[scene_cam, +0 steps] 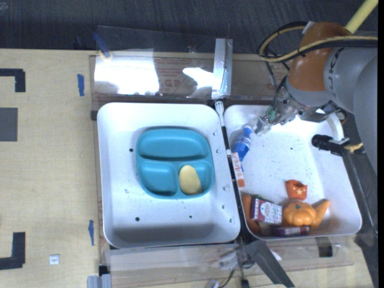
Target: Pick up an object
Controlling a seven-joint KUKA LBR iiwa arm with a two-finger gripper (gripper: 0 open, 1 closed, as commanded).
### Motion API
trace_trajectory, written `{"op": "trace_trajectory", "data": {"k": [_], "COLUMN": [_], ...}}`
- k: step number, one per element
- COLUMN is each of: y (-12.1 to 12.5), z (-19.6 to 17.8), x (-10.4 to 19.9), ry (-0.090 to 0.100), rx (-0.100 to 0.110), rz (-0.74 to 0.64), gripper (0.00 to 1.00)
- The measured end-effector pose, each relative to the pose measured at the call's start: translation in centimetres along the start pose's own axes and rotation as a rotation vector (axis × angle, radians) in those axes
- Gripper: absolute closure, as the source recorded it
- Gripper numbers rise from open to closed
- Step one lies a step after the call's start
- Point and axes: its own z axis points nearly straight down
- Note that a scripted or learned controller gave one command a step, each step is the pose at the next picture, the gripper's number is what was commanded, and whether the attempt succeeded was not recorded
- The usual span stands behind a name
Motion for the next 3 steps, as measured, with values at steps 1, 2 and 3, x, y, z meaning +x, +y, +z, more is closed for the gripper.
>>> {"op": "trace_trajectory", "data": {"k": [1,2,3], "y": [0.7,0.6,0.3], "z": [-8.1,-7.7,-0.7], "x": [1.2,1.3,0.1], "ry": [0.004,0.008,0.003], "rx": [-0.004,0.002,-0.003], "rz": [-0.137,-0.137,-0.143], "gripper": [1.00,0.00,0.00]}}
